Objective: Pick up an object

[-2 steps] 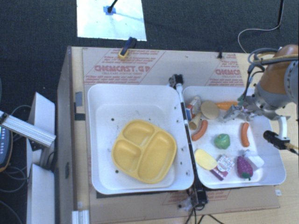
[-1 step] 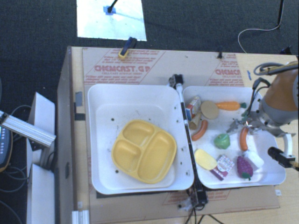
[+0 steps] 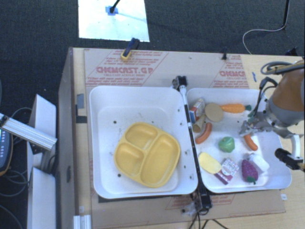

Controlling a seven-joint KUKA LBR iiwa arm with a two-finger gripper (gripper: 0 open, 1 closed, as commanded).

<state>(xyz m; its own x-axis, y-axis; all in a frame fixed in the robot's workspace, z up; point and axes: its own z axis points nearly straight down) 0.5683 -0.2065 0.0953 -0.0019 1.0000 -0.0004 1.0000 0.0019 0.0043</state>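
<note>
The grey arm with its orange band is reaching into the right-hand shallow white plastic bin (image 3: 286,178) from the right, and its claw (image 3: 249,128) is hanging low over the bin's right part. Whether the claw is apart or together I cannot tell; it is too small and partly masked by the wrist.

The likeliest target is the small orange-red sausage-shaped toy (image 3: 250,142), lying just beside and below the claw tip. Close by are lying a purple grape-cluster toy (image 3: 249,170), a round green toy (image 3: 227,143), an orange carrot toy (image 3: 233,108), a longer red sausage toy (image 3: 203,133), a pale yellow wedge-shaped toy (image 3: 209,162), a tan disc (image 3: 214,112) and a small red-and-white packet (image 3: 229,166). The left bin (image 3: 107,109) is carrying a yellow three-compartment plastic tray (image 3: 147,153).

To do this step well, I judge the claw should be centring across the short sausage's narrow width, not along its length, and coming straight down until it is nearly touching the bin floor before closing. The toy is lying at a slant, so the wrist probably needs matching rotation. The piece is rounded and may be rolling or squirting out if pinched off-centre, so lifting slowly is advisable.
</note>
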